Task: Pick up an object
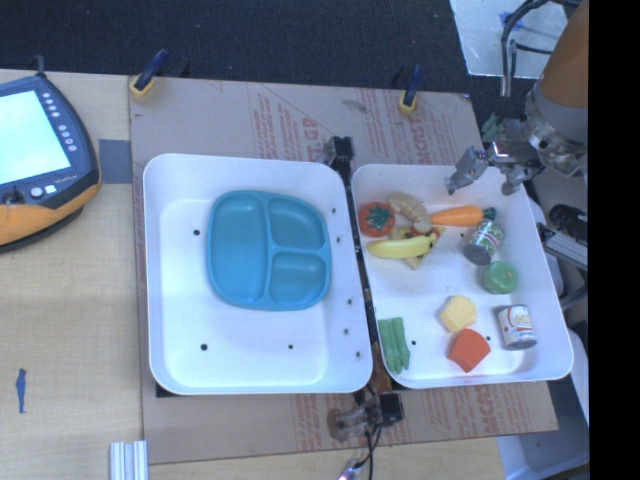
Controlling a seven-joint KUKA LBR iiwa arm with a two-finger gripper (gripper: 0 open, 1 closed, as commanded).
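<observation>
Nearest me, an orange block (468,349) sits at the right bin's (548,368) front edge. Over its far rim the gripper (492,168) hangs spread and empty; the carrot (458,216) lies just below-left, lengthwise across.

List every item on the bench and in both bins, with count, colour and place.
divided plate: 1, blue, left bin
tomato: 1, red, right bin, far left
banana: 1, yellow, below tomato
carrot: 1, orange, far side
tilted can: 1, green-labelled, right of banana
round piece: 1, green, below that can
yellow block: 1, centre near side
red-orange block: 1, near edge
white can: 1, near right
green beans: 1, near left
tablet: 1, orange-cased, bench left
clamps: 2, blue-yellow, far edge
gripper: 1, grey, over right bin's far rim
</observation>
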